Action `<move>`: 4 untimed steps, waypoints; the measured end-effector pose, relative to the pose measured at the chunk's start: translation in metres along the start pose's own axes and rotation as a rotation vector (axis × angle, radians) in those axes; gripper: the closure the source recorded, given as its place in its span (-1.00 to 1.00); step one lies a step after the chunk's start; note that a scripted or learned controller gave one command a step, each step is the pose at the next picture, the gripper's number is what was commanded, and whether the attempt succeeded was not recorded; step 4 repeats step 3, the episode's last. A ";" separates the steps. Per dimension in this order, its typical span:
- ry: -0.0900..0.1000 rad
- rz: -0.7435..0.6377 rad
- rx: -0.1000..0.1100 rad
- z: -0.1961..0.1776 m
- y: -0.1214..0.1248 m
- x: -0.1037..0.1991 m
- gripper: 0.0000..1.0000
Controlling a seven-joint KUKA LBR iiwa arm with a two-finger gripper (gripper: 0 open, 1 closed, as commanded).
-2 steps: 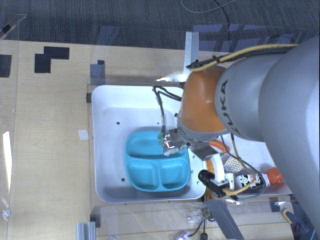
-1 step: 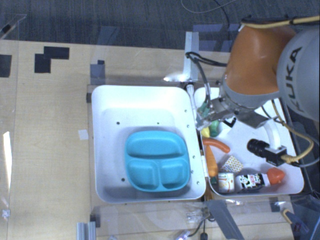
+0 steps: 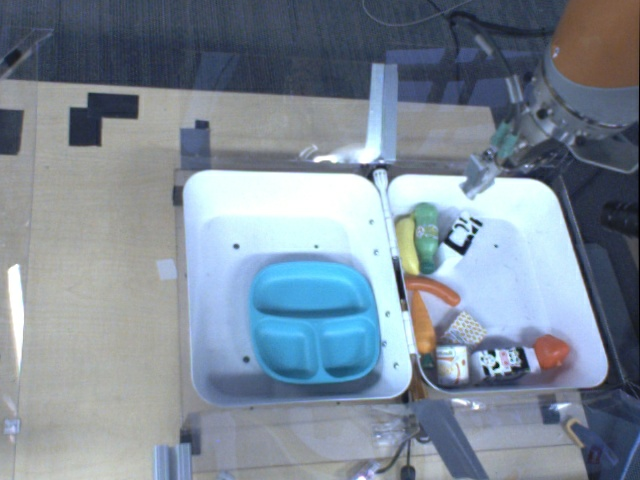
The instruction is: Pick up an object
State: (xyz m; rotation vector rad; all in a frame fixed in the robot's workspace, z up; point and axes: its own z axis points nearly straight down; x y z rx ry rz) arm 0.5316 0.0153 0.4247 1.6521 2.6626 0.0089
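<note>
The gripper (image 3: 487,173), its state impossible to tell, hangs over the right bin's (image 3: 560,208) back rim, poised above the black-and-white card (image 3: 461,233) and green vegetable (image 3: 427,236) clustered below.

The right bin (image 3: 560,268) has open floor through its middle and right side. Along its left wall crowd a yellow banana (image 3: 406,245), a green piece (image 3: 427,236) and an orange carrot (image 3: 424,323); its front edge is lined by a jar (image 3: 451,364), a black-and-white bottle (image 3: 500,362) and an orange fruit (image 3: 552,350). In the left bin (image 3: 215,268), a blue tray (image 3: 314,320) fills the front, leaving the back free.
</note>
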 end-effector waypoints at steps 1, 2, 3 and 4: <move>0.002 0.073 0.004 0.116 -0.007 0.019 1.00; 0.001 0.210 0.004 0.140 0.026 -0.028 1.00; 0.002 0.107 0.006 0.241 0.008 -0.051 1.00; 0.002 0.107 0.006 0.241 0.008 -0.051 1.00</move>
